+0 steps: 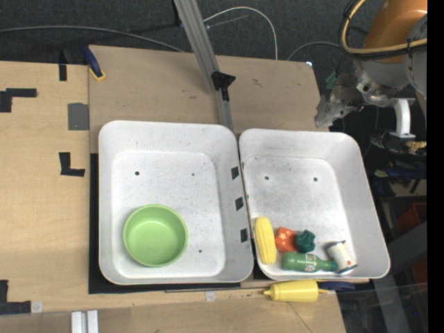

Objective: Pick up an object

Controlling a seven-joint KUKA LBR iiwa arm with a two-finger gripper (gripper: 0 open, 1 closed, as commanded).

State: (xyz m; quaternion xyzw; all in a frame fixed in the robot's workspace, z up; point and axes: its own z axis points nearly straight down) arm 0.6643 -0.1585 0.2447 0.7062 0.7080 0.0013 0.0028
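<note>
Up by the right bin's (361, 186) far corner hangs the gripper (331, 109); the toy corn (264, 240) lies lengthwise well toward the bin's near edge.

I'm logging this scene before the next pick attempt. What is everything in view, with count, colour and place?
Shallow plastic bins: 2, white, side by side on the bench; left bin, right bin.
Round plastic bowl: 1, light green, near-left corner of the left bin.
Toy corn cob: 1, yellow, near end of the right bin, by its left wall.
Small toy piece: 1, orange-red, right of the corn.
Small lumpy toy: 1, dark green, right of the orange-red piece.
Toy bottle: 1, green, lying along the right bin's near wall.
Small cylinder: 1, white, near-right corner.
Squeeze bottle: 1, yellow, lying on the bench outside the right bin.
Gripper: 1, grey, above the right bin's far edge.
</note>
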